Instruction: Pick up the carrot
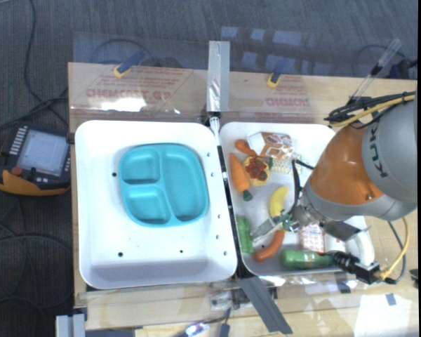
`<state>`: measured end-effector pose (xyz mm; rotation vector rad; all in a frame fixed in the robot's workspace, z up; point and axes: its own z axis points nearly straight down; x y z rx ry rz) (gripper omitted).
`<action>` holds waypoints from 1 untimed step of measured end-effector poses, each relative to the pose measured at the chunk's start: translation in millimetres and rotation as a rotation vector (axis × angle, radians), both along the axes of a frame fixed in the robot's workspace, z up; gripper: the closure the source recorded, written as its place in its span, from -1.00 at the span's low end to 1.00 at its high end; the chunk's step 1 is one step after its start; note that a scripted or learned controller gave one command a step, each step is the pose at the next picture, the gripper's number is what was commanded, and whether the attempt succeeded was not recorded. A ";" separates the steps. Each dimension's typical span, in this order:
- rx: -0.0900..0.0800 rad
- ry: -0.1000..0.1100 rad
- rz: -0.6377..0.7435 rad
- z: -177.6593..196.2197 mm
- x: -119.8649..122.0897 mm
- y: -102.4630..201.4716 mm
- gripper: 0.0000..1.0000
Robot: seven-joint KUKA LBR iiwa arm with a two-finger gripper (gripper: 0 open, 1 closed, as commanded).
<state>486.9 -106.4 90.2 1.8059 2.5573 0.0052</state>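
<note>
Look in the right-hand shallow white bin (233, 133): your orange, tapered toy carrot (239, 175) lies lengthwise close to that bin's left wall, its thin end toward the far rim, with nothing gripping it. A smaller orange piece (245, 147) sits just beyond its tip, beside a crinkled clear packet (277, 148) whose contents you cannot read. The grey arm with its orange band (344, 175) covers the bin's right half, so whatever lies under it is hidden. The two-finger gripper (284, 222) hangs low near the middle of the bin, just below a yellow banana (278, 200) and above a reddish sausage-shaped toy (269, 246) (its tips blur into the clutter, so how far apart they stand is not something you can judge). A green bottle (305, 260) lies along the near wall. The left bin (98, 258) holds a turquoise compartment tray (163, 183).
</note>
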 end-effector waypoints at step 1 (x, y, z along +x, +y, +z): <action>0.001 0.012 -0.080 71.8 57.5 -22.5 -1.00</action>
